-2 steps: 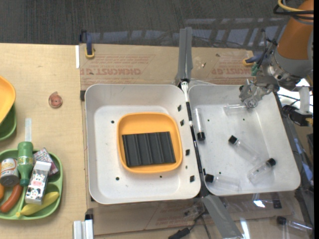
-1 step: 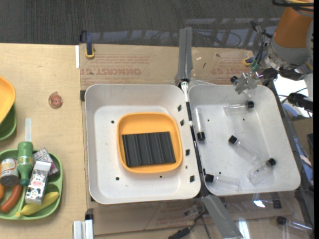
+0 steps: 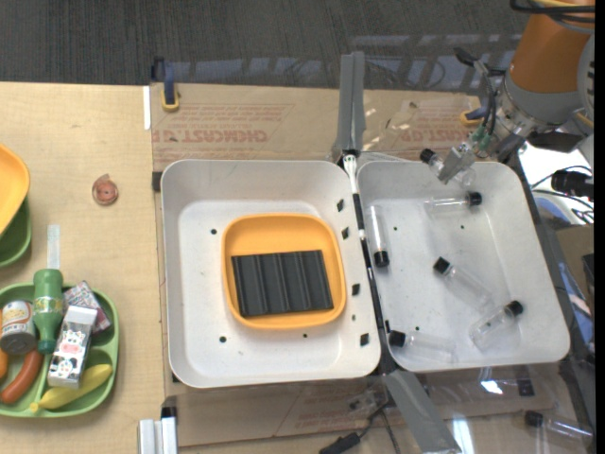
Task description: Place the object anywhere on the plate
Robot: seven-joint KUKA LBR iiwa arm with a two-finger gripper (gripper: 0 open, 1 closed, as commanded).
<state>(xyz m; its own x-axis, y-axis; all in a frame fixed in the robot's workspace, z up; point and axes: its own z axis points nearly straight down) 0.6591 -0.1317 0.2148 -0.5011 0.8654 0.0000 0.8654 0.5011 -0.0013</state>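
The gripper [image 3: 456, 164] hangs over the far edge of the right bin [image 3: 544, 253]; I cannot tell its state. Clear vials with black caps lie in this bin: one vial [image 3: 452, 202] just below the gripper, the others nearer to the camera. The orange plate [image 3: 248, 239] sits in the left bin [image 3: 189, 272], well apart.

An orange plate [image 3: 284, 237] bearing a dark grey ribbed slab [image 3: 282, 283] sits in a white bin [image 3: 189, 282]; clear black-capped vials [image 3: 463, 284] fill the other.
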